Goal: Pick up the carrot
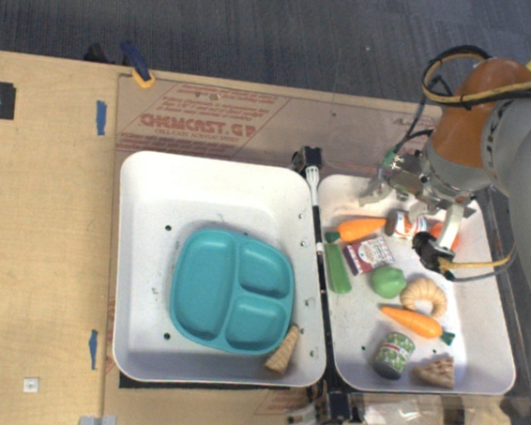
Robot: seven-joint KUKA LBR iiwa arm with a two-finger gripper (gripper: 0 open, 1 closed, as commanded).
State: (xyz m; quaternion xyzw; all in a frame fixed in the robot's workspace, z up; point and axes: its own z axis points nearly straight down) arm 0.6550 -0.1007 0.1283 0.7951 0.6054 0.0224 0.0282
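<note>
Arm w/ orange band reaches in from right; gripper [422, 221] sits low over back of right bin [499, 368]. Finger state: cannot tell, wrist body blocks the view.

Two carrot-like items in right bin. Carrot A [359, 229] lies near back-left of the bin, just beside the gripper, tilted, tip toward the bin divider. Carrot B [412, 321] lies mid-bin, green end pointing right, well clear of the gripper. Judgement: arm position suggests A is the target, approach phase, no grasp visible.

Clutter around A: green stick [338, 267] along left wall, red packet [373, 255] touching or nearly so, green round item [388, 282], croissant [424, 293]. Can [392, 353] and bread slice [437, 370] at front. Risk: packet gets nudged or caught instead.

Left bin [140, 241] holds teal divided plate [233, 289] + cone [281, 351] at its front-right edge; not relevant.
</note>
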